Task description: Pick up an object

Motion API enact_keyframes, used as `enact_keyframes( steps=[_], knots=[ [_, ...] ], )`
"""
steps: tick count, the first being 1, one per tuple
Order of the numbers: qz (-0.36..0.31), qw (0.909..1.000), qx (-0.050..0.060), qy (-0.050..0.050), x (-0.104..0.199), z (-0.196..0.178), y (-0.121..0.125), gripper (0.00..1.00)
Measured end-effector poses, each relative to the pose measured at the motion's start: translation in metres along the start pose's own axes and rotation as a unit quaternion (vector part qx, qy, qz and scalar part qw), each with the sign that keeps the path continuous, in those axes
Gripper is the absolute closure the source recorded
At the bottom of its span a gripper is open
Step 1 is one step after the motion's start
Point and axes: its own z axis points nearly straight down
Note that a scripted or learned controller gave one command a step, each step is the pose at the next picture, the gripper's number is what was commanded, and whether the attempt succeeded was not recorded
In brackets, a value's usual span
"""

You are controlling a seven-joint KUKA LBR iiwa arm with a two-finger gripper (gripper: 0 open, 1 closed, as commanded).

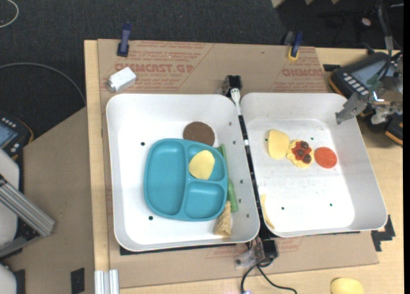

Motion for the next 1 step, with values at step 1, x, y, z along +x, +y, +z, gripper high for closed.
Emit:
enact_keyframes(
  steps=[1],
  knots=[
    [-0.006, 1.0000, -0.005, 0.001, 0.1467, -0.1129, -0.0037, 0.00]
  ],
)
